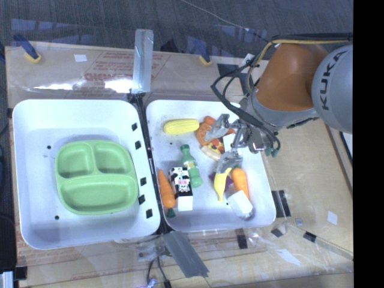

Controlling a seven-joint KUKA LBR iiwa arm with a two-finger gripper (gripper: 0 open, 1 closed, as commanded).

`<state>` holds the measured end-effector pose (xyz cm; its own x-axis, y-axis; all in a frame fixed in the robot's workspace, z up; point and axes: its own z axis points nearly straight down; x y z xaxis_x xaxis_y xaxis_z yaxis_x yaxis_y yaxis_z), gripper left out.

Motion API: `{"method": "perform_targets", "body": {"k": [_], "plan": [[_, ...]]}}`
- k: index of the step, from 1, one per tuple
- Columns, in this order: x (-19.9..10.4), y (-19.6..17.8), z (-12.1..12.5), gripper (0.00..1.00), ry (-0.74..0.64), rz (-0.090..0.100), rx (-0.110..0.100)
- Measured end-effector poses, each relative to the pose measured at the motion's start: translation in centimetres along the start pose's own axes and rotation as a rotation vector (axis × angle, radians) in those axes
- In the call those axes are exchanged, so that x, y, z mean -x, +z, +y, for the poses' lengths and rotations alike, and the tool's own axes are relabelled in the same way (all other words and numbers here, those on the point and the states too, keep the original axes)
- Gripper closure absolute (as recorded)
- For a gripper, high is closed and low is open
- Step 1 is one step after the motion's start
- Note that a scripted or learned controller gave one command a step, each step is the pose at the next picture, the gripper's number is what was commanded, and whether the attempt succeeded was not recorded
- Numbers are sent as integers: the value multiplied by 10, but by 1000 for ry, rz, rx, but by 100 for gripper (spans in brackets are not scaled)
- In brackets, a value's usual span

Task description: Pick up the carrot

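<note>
The carrot (166, 188) lies against the right bin's (258, 204) left wall, with a milk carton (181, 188) and green bottle (190, 165) just beside it. Bare floor shows between the carton and the banana (220, 183).

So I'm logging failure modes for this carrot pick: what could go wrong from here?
1. The end effector hangs over a tight cluster of toys in the right bin; it may close on the pizza slice or the banana instead.
2. There are two orange carrot-like pieces: one along the bin's left wall, another by the banana. The wall one leaves little finger room.
</note>
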<state>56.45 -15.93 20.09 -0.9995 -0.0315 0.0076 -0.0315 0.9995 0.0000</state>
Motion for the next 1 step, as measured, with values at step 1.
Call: {"method": "perform_targets", "body": {"k": [1], "plan": [[-15, 103, -36, 0, -124, 0, 3]]}}
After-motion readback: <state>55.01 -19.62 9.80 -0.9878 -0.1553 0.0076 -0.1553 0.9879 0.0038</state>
